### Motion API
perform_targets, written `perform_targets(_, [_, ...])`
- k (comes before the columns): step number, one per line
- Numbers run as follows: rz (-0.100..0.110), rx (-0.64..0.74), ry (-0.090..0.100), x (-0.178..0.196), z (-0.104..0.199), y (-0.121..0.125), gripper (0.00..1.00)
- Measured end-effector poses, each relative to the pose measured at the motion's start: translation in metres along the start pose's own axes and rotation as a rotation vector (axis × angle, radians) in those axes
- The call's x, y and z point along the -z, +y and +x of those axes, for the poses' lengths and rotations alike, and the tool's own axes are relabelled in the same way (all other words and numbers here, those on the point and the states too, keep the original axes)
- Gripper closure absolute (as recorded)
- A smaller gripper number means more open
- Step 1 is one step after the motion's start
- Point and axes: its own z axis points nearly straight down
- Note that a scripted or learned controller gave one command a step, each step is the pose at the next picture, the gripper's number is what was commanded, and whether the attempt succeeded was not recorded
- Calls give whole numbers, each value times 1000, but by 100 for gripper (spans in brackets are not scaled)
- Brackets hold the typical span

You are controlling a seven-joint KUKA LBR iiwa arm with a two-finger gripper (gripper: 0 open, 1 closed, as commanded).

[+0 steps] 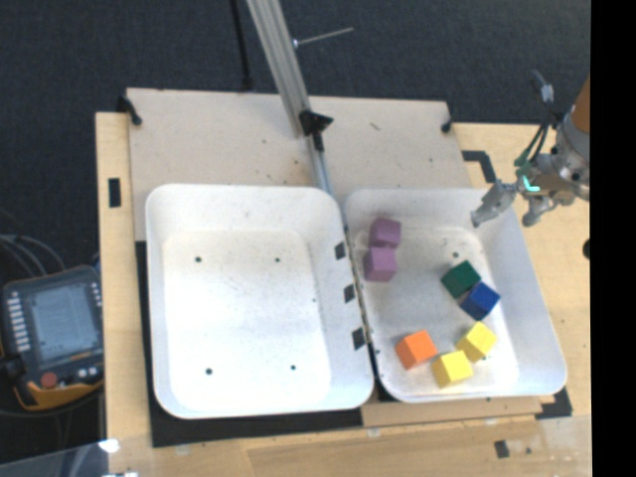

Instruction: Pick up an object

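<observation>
The right bin (527,296) holds several small blocks. Two purple blocks (383,247) sit together near its left wall. A green block (459,279) touches a blue block (481,299) in the middle. An orange block (416,348) and two yellow blocks (465,355) lie toward the front. My gripper (513,210) hangs over the bin's far right corner, above and to the right of the green block. It is open, and nothing sits between its fingers.
The left bin (248,296) lies beside the right one. A slanted metal pole (283,58) rises from the back of the bench between the bins. A teach pendant (55,326) rests off the bench at the left.
</observation>
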Motion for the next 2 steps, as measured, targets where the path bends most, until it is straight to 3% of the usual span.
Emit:
perform_targets(1, [-3,2,-3,2,0,1,0])
perform_targets(2, [0,-1,-2,-41,-3,5,0])
